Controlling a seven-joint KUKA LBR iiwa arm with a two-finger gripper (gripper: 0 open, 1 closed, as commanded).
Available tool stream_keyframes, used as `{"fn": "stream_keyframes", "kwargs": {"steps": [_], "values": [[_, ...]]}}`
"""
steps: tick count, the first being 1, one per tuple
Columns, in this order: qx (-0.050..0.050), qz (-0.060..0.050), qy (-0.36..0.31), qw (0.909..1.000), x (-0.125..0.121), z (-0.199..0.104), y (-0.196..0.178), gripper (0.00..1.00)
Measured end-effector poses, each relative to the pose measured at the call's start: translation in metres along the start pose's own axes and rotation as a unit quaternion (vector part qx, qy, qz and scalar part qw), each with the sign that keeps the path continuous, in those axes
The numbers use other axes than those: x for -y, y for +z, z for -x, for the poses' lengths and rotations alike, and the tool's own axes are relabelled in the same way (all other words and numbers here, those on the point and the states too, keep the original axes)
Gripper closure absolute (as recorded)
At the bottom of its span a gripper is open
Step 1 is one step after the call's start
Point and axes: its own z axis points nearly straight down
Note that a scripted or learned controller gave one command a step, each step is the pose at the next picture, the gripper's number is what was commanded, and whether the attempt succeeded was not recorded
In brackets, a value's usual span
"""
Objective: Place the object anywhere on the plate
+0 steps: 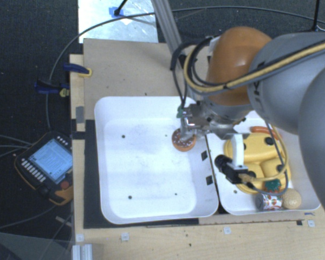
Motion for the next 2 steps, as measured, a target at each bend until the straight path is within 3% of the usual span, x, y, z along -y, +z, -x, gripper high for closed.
{"fn": "stream_keyframes", "kwargs": {"steps": [1, 2], "values": [[0.0, 0.001, 0.0, 1.0, -0.0101, -0.0551, 0.0191, 1.0], [0.001, 0.001, 0.002, 1.0, -0.0101, -0.0517, 0.0183, 0.0]]}}
